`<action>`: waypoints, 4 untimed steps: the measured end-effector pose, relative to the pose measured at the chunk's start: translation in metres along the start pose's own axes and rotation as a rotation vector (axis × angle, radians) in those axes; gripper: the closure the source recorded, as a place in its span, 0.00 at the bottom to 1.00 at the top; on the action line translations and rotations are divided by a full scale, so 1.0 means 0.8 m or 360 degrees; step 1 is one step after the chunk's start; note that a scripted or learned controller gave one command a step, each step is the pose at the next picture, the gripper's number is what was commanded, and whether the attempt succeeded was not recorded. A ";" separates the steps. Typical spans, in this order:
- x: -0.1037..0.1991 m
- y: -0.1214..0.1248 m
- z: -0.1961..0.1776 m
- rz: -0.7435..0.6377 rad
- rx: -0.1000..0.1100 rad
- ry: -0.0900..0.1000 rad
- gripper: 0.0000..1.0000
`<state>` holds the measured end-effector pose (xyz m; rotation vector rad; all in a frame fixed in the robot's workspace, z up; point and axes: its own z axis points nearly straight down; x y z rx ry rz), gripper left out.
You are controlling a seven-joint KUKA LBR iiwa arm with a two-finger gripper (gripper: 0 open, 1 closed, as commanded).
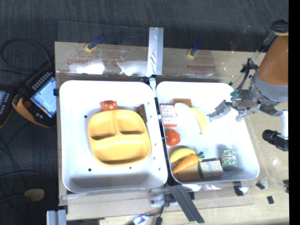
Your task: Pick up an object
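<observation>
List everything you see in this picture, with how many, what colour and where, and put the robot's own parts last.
Bins: two, white, side by side on the bench.
Divided tray: one, yellow, left bin.
Small block: one, red, behind the tray.
Tomato: one, red, right bin near the divider.
Bananas: two, yellow, right bin, one middle, one at the front.
Carrot: one, orange, right bin front.
Packet: one, red and white, right bin rear left.
Can: one, green-labelled, right bin front right.
Handheld controller: one, orange and black, left of the bench.
Arm: one, grey and orange, right.
Tool: one, dark, above the right bin.

Grey arm (269, 90), orange band, seemingly cabled
</observation>
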<state>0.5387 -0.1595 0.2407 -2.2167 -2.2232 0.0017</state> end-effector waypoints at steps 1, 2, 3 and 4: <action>0.028 0.116 0.142 0.0332 -0.0044 -0.0001 0.00; -0.013 0.094 0.189 0.0172 -0.0020 -0.0015 0.00; -0.012 0.094 0.176 0.0172 -0.0022 -0.0014 1.00; 0.034 0.080 0.035 0.0020 -0.0002 -0.0001 1.00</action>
